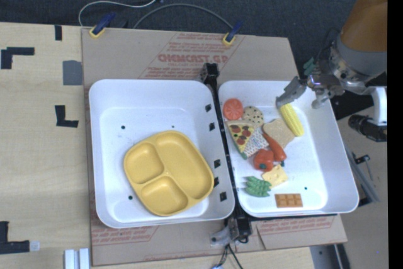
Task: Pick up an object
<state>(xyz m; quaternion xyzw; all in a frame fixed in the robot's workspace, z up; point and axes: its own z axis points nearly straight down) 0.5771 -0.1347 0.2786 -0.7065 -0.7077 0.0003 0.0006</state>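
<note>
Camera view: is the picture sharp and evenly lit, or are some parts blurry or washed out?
Camera view: lighting is soft and even, with faint shadows inside the left bin around the yellow tray; the white bins look bright but keep their edges; the toy food in the right bin, like the corn, is small and slightly soft; the gripper and arm look a little blurred.
</note>
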